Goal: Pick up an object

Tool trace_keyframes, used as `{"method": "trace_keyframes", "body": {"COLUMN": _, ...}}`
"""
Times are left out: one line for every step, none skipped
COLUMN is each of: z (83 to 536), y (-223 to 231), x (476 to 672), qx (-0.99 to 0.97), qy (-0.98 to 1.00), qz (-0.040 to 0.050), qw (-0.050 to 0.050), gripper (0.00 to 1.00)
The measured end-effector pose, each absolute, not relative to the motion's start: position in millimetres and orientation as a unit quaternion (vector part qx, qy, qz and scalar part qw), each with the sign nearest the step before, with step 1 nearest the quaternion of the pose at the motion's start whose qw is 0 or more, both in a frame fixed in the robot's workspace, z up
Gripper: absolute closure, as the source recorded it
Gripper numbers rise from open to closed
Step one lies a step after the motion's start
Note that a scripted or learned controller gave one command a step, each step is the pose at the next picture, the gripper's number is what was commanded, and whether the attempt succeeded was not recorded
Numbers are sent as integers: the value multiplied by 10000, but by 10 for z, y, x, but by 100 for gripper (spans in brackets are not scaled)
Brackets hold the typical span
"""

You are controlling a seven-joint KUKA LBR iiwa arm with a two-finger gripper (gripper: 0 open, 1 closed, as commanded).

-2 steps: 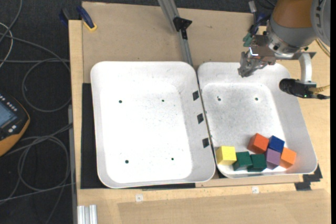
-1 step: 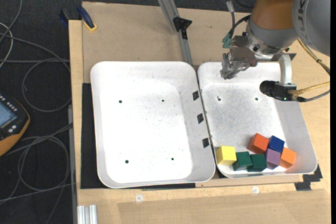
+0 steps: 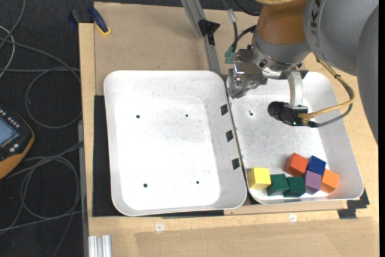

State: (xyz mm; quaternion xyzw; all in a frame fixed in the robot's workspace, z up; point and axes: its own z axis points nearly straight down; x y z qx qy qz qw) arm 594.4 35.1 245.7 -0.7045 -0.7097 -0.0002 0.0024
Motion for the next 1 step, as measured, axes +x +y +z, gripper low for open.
{"method": "trace_keyframes", "body": {"z": 2419, "y": 826, "x": 5953, "qx": -7050, "qy": -7092, "qz": -5, "qw": 8, "gripper": 100}}
